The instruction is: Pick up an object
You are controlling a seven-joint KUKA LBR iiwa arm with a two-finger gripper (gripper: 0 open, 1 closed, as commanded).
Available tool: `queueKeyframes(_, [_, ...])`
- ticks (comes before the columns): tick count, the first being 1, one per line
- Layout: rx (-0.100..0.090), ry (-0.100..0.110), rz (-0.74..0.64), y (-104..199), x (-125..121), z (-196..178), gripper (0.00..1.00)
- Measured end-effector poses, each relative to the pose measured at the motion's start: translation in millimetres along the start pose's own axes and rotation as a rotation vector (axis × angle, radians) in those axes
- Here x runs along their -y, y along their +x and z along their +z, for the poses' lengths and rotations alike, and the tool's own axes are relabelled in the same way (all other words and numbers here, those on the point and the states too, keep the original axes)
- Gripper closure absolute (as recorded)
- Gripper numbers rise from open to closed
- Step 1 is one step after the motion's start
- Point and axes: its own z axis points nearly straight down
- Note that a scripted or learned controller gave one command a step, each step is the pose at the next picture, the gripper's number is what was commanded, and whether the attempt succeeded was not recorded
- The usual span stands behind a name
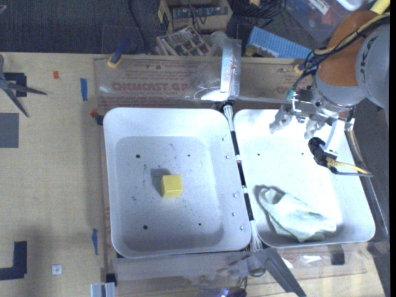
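Nearest the camera, along the bench's (43,215) front edge: bare tan surface with small blue tape marks and a dark bracket at the lower left corner.

Just behind, two shallow white bins side by side, rims touching along a central seam.

Left bin (117,129): one small yellow block (172,185) near the middle of the floor, slightly toward the front, well apart from all four walls. Open floor on every side of it, dotted with dark specks.

Right bin (247,135): a crumpled white cloth (296,214) in the front part, lying close to the near wall and stretching from near the central seam toward the right rim. Behind the cloth, a broad stretch of bare floor running to the far wall.

Farther back, over the rear right part of the right bin: the gripper (296,124), fingers spread apart and pointing down, nothing between them, well apart from both cloth and block. Dark cable loop and a yellow-tipped connector hanging just right of the fingers, near the bin's right rim. Above, grey arm (374,54) with orange band, entering from the right.

Beyond the bins: a clear plastic-covered board along the far rims, then clutter of boxes and cables on dark floor.
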Motion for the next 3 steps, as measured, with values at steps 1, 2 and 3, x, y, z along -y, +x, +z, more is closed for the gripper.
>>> queueKeyframes(1, [0.0, 0.0, 0.0, 0.0, 0.0, 0.0, 0.0])
queueKeyframes(2, [0.0, 0.0, 0.0, 0.0, 0.0, 0.0, 0.0])
queueKeyframes(3, [0.0, 0.0, 0.0, 0.0, 0.0, 0.0, 0.0])
